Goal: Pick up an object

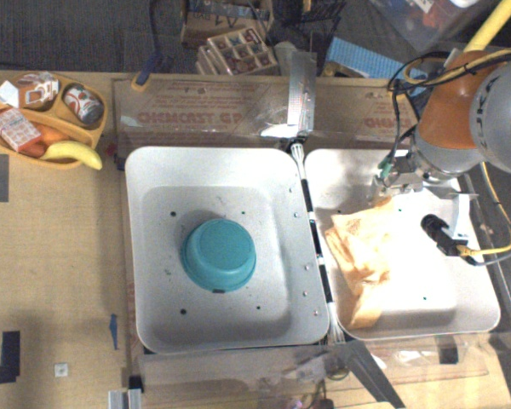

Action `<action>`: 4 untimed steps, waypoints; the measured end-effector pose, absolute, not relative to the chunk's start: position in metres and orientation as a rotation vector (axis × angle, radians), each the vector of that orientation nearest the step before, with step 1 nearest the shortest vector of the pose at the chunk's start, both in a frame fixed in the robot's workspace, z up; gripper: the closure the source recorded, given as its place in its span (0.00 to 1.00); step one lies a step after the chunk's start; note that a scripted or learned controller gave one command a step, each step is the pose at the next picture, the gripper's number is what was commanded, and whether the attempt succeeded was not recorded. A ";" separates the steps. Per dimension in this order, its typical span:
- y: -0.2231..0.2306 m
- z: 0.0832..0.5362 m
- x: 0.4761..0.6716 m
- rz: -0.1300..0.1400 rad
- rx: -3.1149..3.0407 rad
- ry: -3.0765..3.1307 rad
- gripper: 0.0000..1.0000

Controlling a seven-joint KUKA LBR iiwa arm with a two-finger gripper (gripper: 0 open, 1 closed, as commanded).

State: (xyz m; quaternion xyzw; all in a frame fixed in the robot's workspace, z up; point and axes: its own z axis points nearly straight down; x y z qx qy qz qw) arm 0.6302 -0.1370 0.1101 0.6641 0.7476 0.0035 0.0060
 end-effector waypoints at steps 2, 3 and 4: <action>-0.085 0.189 0.667 0.003 1.648 2.667 1.00; -0.086 0.186 0.642 0.000 1.810 2.568 1.00; -0.083 0.186 0.667 0.002 1.747 2.604 1.00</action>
